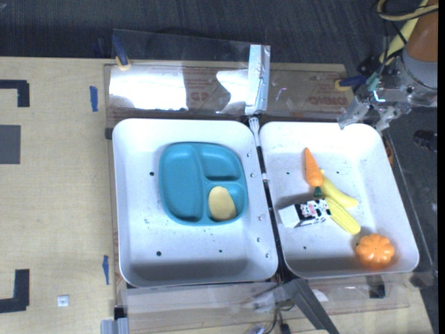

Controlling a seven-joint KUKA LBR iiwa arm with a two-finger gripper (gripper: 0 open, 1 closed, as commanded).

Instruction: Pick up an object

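— Pumpkin (375, 249) sits nearest me, in the right bin's (400, 186) front corner.

— And the carrot (312, 167)?

— Same bin, farther back. I see its long axis running front to back, tip pointing away from me, leafy end touching the corn (341, 206).

— End effector (368, 110)?

— I have it above that bin's far right corner, well apart from the carrot; I can't tell its grip state.

Carrot (311, 167), corn (339, 206), orange pumpkin (375, 250) lie in right bin (292, 139)
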